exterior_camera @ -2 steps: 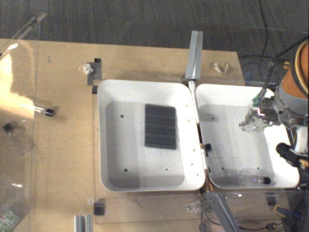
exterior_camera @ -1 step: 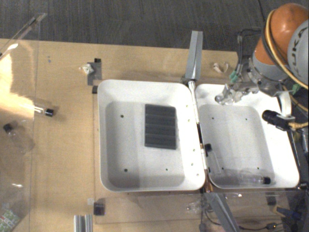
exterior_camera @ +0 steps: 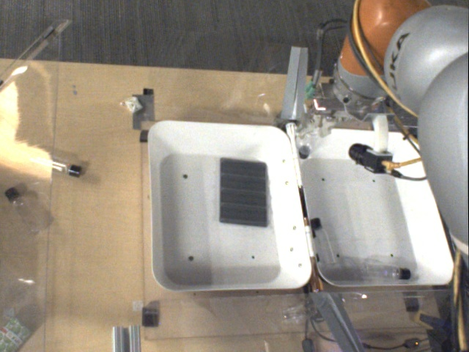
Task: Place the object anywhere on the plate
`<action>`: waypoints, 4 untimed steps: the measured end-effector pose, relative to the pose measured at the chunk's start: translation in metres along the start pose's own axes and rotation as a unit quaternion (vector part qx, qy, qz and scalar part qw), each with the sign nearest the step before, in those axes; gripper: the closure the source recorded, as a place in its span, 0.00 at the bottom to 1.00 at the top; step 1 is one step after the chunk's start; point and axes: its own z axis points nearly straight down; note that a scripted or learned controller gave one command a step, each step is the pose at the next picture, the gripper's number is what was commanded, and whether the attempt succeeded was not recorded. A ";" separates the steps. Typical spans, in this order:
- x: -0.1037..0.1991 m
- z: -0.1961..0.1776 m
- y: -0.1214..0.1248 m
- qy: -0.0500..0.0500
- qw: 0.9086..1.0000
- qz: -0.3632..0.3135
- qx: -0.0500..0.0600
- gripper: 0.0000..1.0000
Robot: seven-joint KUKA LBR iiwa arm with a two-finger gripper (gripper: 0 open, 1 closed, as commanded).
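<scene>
One dark ribbed plate (exterior_camera: 244,192) lies flat in the left bin (exterior_camera: 165,270), and a clear object (exterior_camera: 381,271) rests near the front of the right bin (exterior_camera: 432,273). We see the tool (exterior_camera: 322,119) at that bin's far-left corner, above the worktop (exterior_camera: 80,270).

- Arm (exterior_camera: 432,57): dark capital letters run along the grey casing just below the orange band (exterior_camera: 381,20), seen at a slant; they read as "KUKA", with part of the word cut by the curve of the housing.
- Bench (exterior_camera: 88,218), lower left corner: a small printed item (exterior_camera: 11,332) bears greenish marks, too small and blurred to read.
- Left bin (exterior_camera: 157,270), right bin (exterior_camera: 440,270) and the dark ribbed plate (exterior_camera: 244,192): no legible lettering, numbers or signs.
</scene>
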 end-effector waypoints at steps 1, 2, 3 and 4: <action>0.048 0.004 0.003 0.001 0.962 -0.275 -0.001 1.00; 0.123 0.005 0.007 0.001 0.952 -0.307 -0.002 1.00; 0.156 0.047 -0.003 0.001 0.848 -0.530 -0.002 1.00; 0.169 -0.059 -0.001 0.000 0.801 -0.599 -0.004 1.00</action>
